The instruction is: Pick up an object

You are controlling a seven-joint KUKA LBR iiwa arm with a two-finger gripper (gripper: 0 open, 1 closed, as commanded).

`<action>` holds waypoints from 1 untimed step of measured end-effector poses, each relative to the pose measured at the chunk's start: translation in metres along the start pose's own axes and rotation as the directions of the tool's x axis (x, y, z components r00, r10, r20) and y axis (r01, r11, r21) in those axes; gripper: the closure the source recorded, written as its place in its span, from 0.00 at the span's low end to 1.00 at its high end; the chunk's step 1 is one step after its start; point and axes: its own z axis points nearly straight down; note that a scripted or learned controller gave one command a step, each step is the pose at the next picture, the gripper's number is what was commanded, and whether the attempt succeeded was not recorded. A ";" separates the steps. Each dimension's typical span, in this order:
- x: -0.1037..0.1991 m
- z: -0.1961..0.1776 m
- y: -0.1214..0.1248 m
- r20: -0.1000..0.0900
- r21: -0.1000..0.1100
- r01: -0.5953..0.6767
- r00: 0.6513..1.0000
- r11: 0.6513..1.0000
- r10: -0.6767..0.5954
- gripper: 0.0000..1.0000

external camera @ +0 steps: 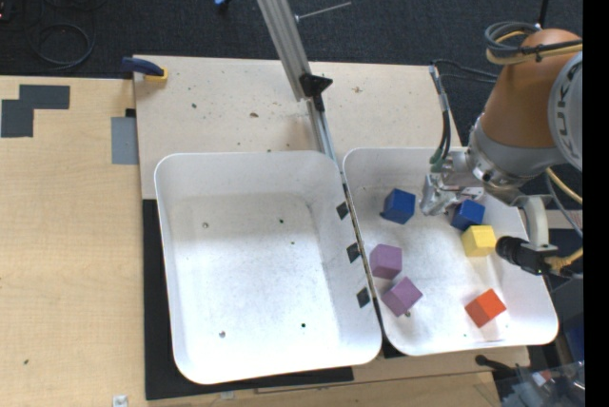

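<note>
The right bin (519,331) holds several cubes: a blue one (400,205), a second blue one (468,214), a yellow one (479,240), two purple ones (385,261) (402,295) and an orange-red one (486,308). My gripper (439,199) hangs low over the bin between the two blue cubes, just left of the second blue cube. No cube shows between its fingers.
The left bin (181,175) lies beside the right one, with black clips (353,252) along the shared wall. A slanted aluminium post (285,34) rises behind the bins. A blue and yellow clamp (145,68) sits at the bench's far left corner.
</note>
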 end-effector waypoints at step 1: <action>-0.008 -0.058 -0.006 0.001 -0.001 0.000 1.000 1.000 0.000 1.00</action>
